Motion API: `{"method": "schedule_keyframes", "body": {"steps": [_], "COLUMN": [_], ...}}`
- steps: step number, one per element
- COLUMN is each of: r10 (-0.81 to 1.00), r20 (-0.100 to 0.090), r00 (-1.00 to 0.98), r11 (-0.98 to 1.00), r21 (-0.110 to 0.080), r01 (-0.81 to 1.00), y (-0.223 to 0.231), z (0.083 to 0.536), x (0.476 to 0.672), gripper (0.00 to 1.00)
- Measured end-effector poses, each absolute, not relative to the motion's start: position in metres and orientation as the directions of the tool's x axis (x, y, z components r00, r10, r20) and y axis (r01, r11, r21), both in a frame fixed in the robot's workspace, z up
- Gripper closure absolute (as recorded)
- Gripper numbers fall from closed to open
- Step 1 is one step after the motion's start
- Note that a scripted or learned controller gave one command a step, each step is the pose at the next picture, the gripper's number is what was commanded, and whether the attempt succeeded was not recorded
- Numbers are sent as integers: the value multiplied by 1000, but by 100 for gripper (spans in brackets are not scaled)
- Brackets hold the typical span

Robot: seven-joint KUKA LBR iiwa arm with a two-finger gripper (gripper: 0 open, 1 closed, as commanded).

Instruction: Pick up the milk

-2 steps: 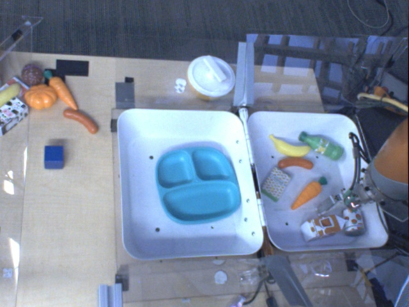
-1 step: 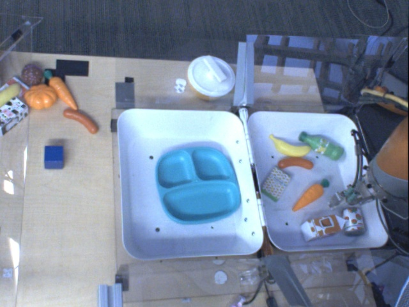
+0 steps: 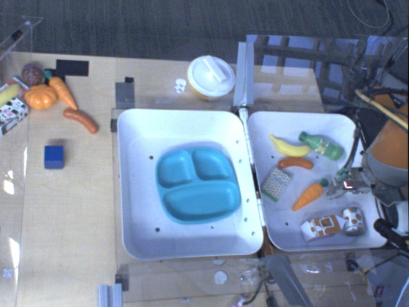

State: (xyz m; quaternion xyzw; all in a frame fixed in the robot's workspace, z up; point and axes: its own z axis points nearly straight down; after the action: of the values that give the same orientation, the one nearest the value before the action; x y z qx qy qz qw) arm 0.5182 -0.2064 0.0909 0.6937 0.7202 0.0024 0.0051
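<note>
1. The gripper (image 3: 343, 183) hangs over the right edge of the right bin (image 3: 281, 238), its metal tips low above the white floor; from here I cannot tell whether the jaws are apart or together, and I see nothing between them.
2. Above it, the grey arm (image 3: 386, 165) with its orange band (image 3: 391, 141) leans in over that bin's right wall.
3. The milk (image 3: 332, 224), a brown-and-white carton, lies on its side along the bin's near edge toward the near right corner, just below the gripper and apart from it.
4. A carrot (image 3: 307, 196) lies tilted just left of the gripper; a sausage (image 3: 295, 164) sits further in, and a grey-green sponge (image 3: 276, 183) lies near the bin's left wall.
5. Toward the far edge are a banana (image 3: 287, 146) and a green bottle (image 3: 321, 146) lying down, close together.
6. The left bin (image 3: 134, 184) holds a blue divided plate (image 3: 198, 184) at its middle.
7. On the bench (image 3: 83, 235), a white-lidded bowl (image 3: 211, 77) stands beyond the bins' far edges, a blue cube (image 3: 54, 157) sits toward the left edge, and a small pumpkin (image 3: 40, 97), another carrot (image 3: 62, 92) and another sausage (image 3: 81, 120) cluster at the far left corner.
</note>
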Motion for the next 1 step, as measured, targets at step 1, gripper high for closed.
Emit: {"method": "schedule_keyframes", "body": {"steps": [1], "r10": [999], "r20": [-4], "r00": [-38], "r11": [38], "r21": [11], "r01": [999], "y": [-206], "z": [90], "x": [518], "gripper": [0]}}
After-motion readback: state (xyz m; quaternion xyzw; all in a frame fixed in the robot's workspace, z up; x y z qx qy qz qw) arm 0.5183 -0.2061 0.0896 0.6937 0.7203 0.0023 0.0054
